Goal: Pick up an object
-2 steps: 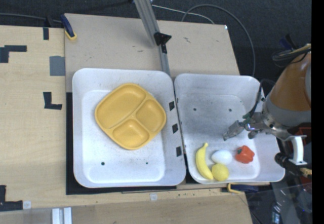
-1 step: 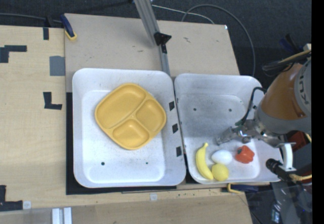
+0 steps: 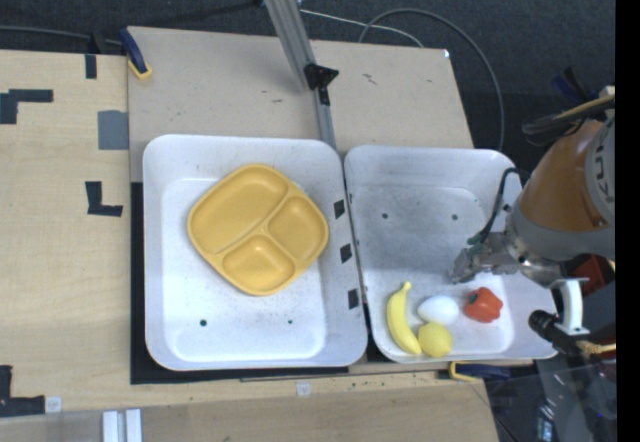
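Four small things are gathered at the near edge of the right bin [image 3: 430, 175]: a banana [image 3: 400, 318] lies to the left, a lemon [image 3: 434, 339] sits just beside its lower end, a white egg [image 3: 437, 309] rests touching the lemon from above, and a red pepper [image 3: 483, 305] is placed just right of the egg. Over the right part of this bin the end effector [image 3: 478, 265] is seen, close above the pepper and the egg; whether it is apart or together cannot be told, and nothing is seen between it. Behind it the arm [image 3: 565, 200] is shown, with its orange band, reaching in from the right. A yellow divided plate [image 3: 257, 228] is laid in the left bin [image 3: 165, 230], tilted a little askew, with three compartments. Both bins are set side by side on the desk [image 3: 60, 230]. A grey metal bar [image 3: 285, 10] crosses the far side of the desk towards the gap between the bins.
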Controlling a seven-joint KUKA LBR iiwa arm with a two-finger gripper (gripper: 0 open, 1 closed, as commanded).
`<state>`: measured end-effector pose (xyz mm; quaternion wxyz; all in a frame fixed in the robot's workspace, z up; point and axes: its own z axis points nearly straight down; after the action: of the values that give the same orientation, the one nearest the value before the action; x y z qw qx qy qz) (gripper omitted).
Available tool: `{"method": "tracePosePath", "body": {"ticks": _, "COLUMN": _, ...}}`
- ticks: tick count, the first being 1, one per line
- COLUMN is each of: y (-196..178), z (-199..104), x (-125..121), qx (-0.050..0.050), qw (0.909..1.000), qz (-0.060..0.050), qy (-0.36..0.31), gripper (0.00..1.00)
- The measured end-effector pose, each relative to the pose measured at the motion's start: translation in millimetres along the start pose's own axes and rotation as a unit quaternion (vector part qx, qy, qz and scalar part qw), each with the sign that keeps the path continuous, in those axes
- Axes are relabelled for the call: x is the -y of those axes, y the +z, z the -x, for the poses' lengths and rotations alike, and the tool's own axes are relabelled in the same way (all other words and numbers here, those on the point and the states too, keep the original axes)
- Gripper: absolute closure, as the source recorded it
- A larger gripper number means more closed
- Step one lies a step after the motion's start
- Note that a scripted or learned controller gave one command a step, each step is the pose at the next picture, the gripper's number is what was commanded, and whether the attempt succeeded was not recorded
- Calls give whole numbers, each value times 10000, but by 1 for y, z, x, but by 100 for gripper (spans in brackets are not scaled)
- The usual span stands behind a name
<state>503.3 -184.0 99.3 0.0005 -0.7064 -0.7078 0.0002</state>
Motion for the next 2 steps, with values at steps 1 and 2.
{"method": "tracePosePath", "body": {"ticks": 1, "y": -57, "z": 10, "x": 0, "qx": 12, "qw": 10000, "qz": 22, "qy": 8, "gripper": 100}}
{"method": "tracePosePath", "body": {"ticks": 2, "y": -101, "z": 9, "x": -7, "qx": 11, "qw": 10000, "qz": 22, "qy": -1, "gripper": 100}}
